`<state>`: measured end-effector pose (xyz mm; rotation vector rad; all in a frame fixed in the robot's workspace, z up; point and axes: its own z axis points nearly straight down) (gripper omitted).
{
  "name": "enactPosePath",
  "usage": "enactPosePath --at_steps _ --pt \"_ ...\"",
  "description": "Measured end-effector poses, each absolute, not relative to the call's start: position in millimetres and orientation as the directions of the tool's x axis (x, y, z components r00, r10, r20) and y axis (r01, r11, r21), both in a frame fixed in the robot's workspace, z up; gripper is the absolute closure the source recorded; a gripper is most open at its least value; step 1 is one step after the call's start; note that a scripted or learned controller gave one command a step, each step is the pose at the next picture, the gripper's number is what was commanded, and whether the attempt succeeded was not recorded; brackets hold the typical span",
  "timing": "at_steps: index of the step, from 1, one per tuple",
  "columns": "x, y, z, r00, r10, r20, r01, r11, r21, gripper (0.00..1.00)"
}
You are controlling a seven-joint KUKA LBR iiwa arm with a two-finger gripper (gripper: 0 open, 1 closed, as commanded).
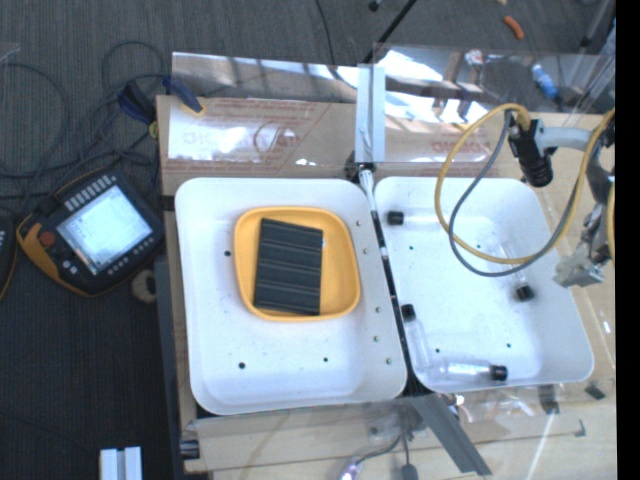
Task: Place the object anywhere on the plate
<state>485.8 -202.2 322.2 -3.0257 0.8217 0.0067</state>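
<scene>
The bench (330, 133) is carrying two shallow white bins side by side, and its far strip is lying under a shiny clear sheet whose glare is washing out whatever faint reddish printing is showing through, so none of it is readable. The left bin (215, 363) is holding a yellow plate (343, 278) with rounded corners, and the object (289, 265), a dark ribbed rectangular block, is lying flat on the middle of that plate, well inside its rim. The right bin (540, 343) is holding a few small dark bits that are too small to identify, with a clear tube-like thing with a dark cap (470, 371) resting near its near edge. The arm (600, 183) is reaching in at the right and is being cut off by the frame, so little more than grey links is showing; the gripper (583, 266) is hanging over the right bin's right side, well apart from the plate, and I cannot tell how its parts are standing or whether anything is in them. A yellow hose (452, 230) is looping over the right bin from a black fitting (530, 153). On the dark floor to the left, a handheld control pendant (90, 233) is glowing, its screen too blurred to read.
</scene>
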Motion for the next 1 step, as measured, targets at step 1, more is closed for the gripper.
enactPosePath --at_steps 1 --pt "485.8 -202.2 322.2 0.863 -0.506 -0.006 -0.506 -0.863 -0.005 0.00"
